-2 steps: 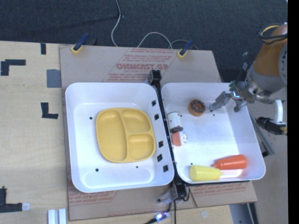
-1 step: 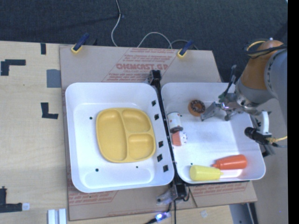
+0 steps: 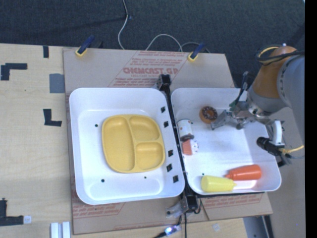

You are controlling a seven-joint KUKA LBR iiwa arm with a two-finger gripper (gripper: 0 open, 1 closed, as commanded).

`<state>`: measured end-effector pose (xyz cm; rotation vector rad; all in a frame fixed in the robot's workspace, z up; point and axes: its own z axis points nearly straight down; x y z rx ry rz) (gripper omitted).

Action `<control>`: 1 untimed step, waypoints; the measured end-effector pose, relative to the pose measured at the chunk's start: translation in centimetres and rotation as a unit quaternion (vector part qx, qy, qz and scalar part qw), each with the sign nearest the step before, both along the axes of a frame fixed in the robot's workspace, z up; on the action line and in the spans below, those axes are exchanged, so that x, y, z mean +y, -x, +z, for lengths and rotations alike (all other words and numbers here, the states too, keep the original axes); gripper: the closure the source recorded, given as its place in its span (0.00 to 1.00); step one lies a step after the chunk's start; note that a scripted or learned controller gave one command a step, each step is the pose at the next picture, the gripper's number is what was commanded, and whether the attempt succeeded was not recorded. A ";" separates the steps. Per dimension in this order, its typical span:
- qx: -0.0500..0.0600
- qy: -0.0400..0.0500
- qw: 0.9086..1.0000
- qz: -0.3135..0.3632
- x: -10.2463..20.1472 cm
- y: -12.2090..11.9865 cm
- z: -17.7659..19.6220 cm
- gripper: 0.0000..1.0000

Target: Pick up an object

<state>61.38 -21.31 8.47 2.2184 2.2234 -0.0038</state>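
My gripper hangs over the upper middle of the right bin, reaching in from the right on the grey arm with its orange band. Just to its left, and close to it, lies a small round brown and orange object. A white and orange piece rests against the bin's left wall. A yellow object and an orange carrot-like object lie along the front wall, with something white beside them.
The left bin holds a yellow divided plate. A black divider runs between the two bins. Cables trail behind the bins on the cardboard sheet. A black part of the arm overhangs the right bin's right wall.
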 end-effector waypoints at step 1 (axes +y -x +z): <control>-0.002 0.001 1.000 0.000 0.0 -0.1 1.2 1.00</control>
